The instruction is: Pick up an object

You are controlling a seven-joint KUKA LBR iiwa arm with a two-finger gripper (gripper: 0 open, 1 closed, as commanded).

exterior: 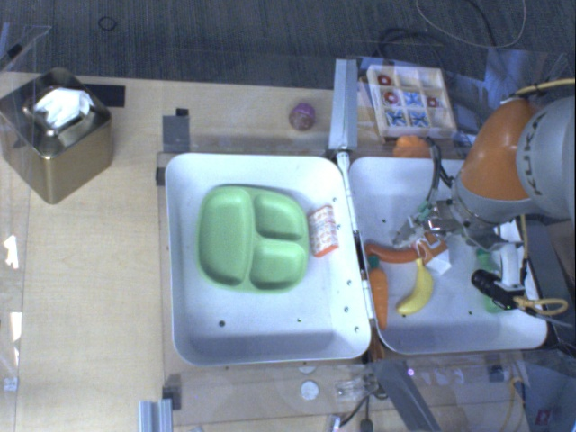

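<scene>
Camera view: gripper low in right bin, over red sausage-like item by banana. Fingers' state: cannot tell. Approach step; next needs closing, lifting.

Even, soft overhead light; mild glare on the white bins; slightly soft, grainy focus throughout.

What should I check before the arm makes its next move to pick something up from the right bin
1. Gripper is over the right bin: ok.
2. Something held between the fingers: cannot tell.
3. Banana lies free of the bin walls: ok.
4. Carrot has room around it: not ok, it lies against the divider wall.
5. Green tray and small packet sit out of the way in the left bin: ok.
</scene>
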